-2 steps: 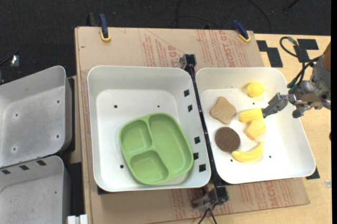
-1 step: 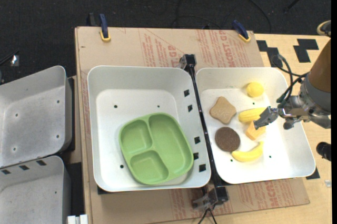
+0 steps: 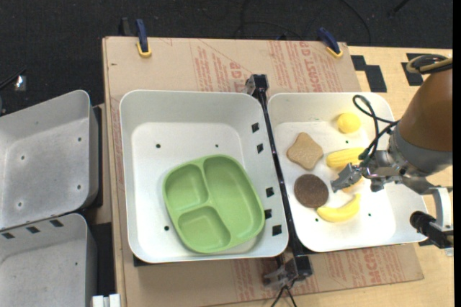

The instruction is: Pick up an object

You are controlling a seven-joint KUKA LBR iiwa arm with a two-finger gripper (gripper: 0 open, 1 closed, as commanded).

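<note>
Gripper (image 3: 351,176): fingers spread open, gripping nothing, over the right bin (image 3: 382,233).
Bananas: two; one (image 3: 344,157) just above the fingers, one (image 3: 338,211) just below.
Lemon (image 3: 348,123): one.
Toast (image 3: 305,150): one.
Brown cookie (image 3: 311,190): one, left of the fingers.
Green tray (image 3: 212,203): one, in the left bin (image 3: 144,154).

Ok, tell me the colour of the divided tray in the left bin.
Light green divided tray, clearest in the camera view.

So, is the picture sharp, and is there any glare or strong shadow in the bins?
In the camera view, the green tray and toast slice look fairly sharp; the white bins are evenly lit without glare; the gripper looks slightly blurred, casting soft shadow.
</note>
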